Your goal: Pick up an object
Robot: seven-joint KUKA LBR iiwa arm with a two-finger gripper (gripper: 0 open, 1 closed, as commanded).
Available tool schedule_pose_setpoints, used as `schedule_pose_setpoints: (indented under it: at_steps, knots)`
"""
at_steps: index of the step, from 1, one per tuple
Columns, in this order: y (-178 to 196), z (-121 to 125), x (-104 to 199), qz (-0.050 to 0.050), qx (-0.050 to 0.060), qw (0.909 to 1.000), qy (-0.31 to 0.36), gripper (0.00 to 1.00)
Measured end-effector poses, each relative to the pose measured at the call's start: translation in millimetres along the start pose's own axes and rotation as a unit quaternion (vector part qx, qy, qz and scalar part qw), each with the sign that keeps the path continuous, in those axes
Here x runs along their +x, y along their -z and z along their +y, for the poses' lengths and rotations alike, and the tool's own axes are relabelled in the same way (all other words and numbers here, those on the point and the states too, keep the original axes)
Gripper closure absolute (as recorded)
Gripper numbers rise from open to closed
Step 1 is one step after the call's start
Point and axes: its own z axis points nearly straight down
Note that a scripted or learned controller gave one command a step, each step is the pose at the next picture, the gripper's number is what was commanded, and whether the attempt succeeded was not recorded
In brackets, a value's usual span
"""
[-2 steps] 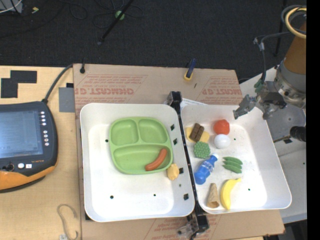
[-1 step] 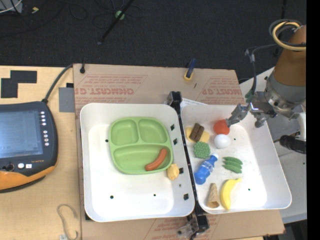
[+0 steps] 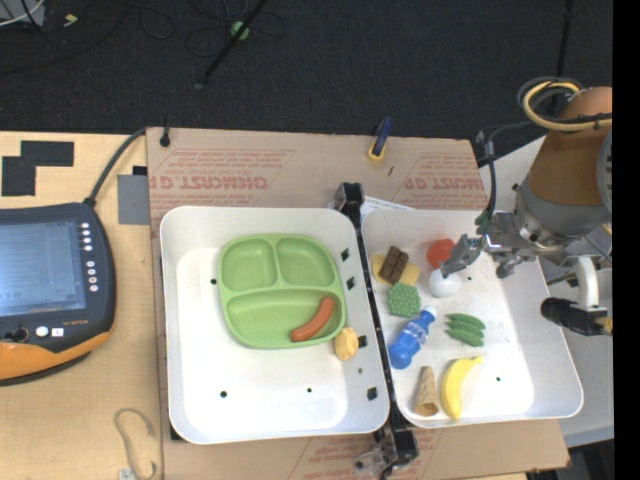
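My gripper (image 3: pixel 487 259) hangs over the back of the right bin (image 3: pixel 545 368), its two fingers spread apart with nothing between them. The left finger (image 3: pixel 462 255) is just above a small white round object (image 3: pixel 444 284) and beside a red object (image 3: pixel 439 251). Further left in this bin lie a brown block (image 3: pixel 395 262), a green textured piece (image 3: pixel 403 299) and a blue bottle (image 3: pixel 410 338). Green pea pods (image 3: pixel 464 328), a banana (image 3: pixel 457 385) and a cone (image 3: pixel 427 390) lie toward the front.
The left bin (image 3: pixel 195 368) holds a green divided plate (image 3: pixel 280 290) with a sausage (image 3: pixel 313 319) on it, and a yellow piece (image 3: pixel 346 344) by the plate's corner. A handheld control pendant (image 3: pixel 45 283) rests at far left. A yellow clip (image 3: pixel 379 142) sits behind the bins.
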Motion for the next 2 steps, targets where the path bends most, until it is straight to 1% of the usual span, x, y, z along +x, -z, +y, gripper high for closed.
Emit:
schedule_pose_setpoints:
  at_steps: [1,2]
  knots:
    - [-59,-3,-7,0.0,0.0,1.0,0.0,0.0]
    - [-101,-3,-5,0.0,-0.002,1.0,0.0,0.0]
